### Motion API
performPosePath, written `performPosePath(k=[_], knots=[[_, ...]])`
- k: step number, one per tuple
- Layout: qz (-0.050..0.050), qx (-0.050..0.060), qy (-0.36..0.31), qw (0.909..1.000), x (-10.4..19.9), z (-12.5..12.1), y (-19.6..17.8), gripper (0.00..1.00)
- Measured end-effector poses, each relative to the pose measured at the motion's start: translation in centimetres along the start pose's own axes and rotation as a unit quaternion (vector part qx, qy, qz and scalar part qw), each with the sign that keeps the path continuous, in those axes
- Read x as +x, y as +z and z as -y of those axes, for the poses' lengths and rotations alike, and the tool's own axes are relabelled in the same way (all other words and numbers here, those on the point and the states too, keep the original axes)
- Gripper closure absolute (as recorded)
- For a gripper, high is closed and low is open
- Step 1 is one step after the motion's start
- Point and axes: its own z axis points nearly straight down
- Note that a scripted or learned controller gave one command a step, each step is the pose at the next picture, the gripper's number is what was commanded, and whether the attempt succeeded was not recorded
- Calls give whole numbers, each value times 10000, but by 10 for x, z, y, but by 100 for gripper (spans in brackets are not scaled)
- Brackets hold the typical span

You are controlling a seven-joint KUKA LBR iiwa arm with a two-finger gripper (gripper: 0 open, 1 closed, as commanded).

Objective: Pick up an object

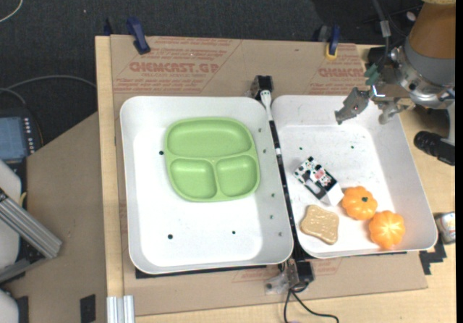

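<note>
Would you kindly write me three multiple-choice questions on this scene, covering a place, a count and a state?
1. Where does the green divided plate lie?
A. left bin
B. right bin
C. on the bench outside the bins
2. How many small orange pumpkins are there?
A. one
B. two
C. four
3. What is between the pincer's fingers?
A. the toast-shaped piece
B. a pumpkin
C. nothing

Answers: 1 A, it sits in the left bin. 2 B, one beside another. 3 C, the pincer hangs open above the right bin's far edge.

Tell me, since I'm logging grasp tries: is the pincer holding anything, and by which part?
Nothing is held. The pincer hangs open above the right bin's far edge, with nothing between its fingers; both pumpkins, the cookie and the cow toy lie in the bin.
</note>
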Motion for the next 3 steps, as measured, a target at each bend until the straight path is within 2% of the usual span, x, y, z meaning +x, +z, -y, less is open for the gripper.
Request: performPosePath(k=[1,2,3], knots=[[-19,35,-18,10000,52,70,8,0],[-4,68,35,10000,6,114,111,0],[12,-102,-19,9999,29,107,-111,0]])
